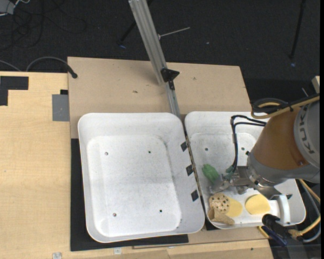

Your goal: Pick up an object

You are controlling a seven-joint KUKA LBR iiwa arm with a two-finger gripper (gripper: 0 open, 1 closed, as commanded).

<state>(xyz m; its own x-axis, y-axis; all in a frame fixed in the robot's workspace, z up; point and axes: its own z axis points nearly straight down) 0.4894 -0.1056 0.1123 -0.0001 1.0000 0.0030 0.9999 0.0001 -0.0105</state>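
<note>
Down in the right bin (216, 124) we see the gripper (222, 181) reaching in from the right, its fingers low over the bin floor, though we cannot tell from this slant whether they are spread or closed, nor whether anything sits between them. Just beyond the fingertips, toward the divider between the bins, lies a green object (210, 171), close to or touching them; nearer the front rim, below the fingers, we see a tan perforated piece (220, 204), a yellow disc (234, 208) just beside it, and a second yellow piece (256, 204) under the wrist, while the left bin (97, 128) sits well apart.
</note>
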